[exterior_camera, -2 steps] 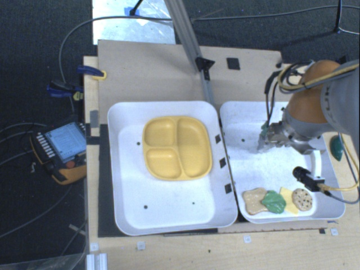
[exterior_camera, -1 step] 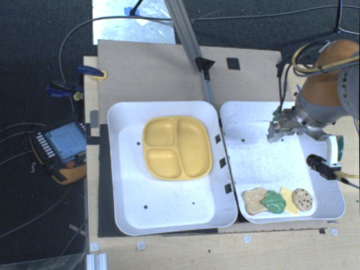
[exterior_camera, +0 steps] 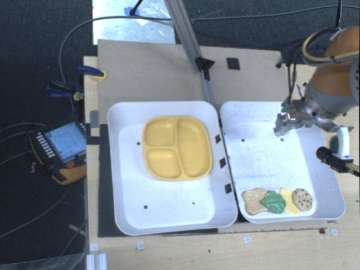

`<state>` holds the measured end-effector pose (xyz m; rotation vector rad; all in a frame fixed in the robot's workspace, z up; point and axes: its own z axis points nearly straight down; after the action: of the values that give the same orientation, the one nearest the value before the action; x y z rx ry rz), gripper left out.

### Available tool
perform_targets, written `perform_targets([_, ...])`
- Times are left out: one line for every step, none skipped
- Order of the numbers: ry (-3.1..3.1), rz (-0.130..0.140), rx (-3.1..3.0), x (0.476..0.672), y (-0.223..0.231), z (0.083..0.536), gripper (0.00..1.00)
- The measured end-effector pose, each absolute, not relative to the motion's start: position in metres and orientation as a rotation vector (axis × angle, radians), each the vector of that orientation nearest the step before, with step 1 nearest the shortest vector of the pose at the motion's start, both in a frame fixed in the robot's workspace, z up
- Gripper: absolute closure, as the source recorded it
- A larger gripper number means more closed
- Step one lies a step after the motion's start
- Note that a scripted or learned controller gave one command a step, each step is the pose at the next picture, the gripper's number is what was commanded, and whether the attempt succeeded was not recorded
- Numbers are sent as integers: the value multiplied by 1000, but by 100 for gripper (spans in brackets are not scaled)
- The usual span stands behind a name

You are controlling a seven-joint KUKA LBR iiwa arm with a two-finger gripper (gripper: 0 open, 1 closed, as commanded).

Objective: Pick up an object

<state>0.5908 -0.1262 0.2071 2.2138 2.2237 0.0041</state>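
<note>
Several small toy foods lie in a row at the near edge of the right bin (exterior_camera: 264,156): a tan bread-shaped piece (exterior_camera: 254,201), a green leafy piece (exterior_camera: 274,202), a yellow wedge (exterior_camera: 289,199) and a round speckled cookie (exterior_camera: 302,199). My gripper (exterior_camera: 283,126) hangs over the far right part of that bin, well behind the food and apart from it. Nothing shows between its fingers.
A yellow three-compartment plate (exterior_camera: 176,148) sits in the left bin (exterior_camera: 129,207). A metal pole (exterior_camera: 185,30) slants in from the top to the gap between the bins. Cables and a handheld controller (exterior_camera: 61,148) lie left of the bench.
</note>
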Motion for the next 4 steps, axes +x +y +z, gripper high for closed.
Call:
perform_targets([2224, 5, 2212, 592, -126, 245, 100])
perform_targets([2233, 3, 2210, 590, -75, 245, 100])
perform_targets([2233, 1, 2211, 566, -21, 242, 100])
perform_targets([2234, 1, 2212, 543, 30, 235, 100])
